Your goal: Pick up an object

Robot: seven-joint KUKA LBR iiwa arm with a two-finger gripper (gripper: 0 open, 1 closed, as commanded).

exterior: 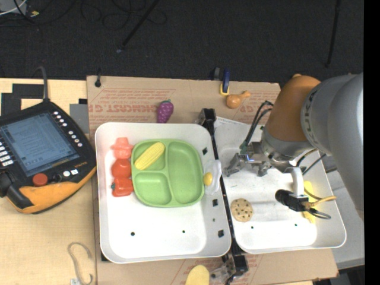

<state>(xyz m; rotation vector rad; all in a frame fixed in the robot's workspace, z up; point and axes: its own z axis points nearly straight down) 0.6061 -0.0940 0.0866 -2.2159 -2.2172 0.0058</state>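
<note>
likeliest target: the cookie, lying flat and alone on the floor of the right bin, near its left wall, with bare floor around it, so a straight-down grasp looks workable. the gripper sits low over the same bin, near but apart from the cookie on the far side and not above it; cannot tell whether it is released or clenched, and nothing is seen in it. in the left bin: green divided plate with a corn cob in its upper-left compartment, red toy just beside the plate, small yellow piece at the right wall.
</note>
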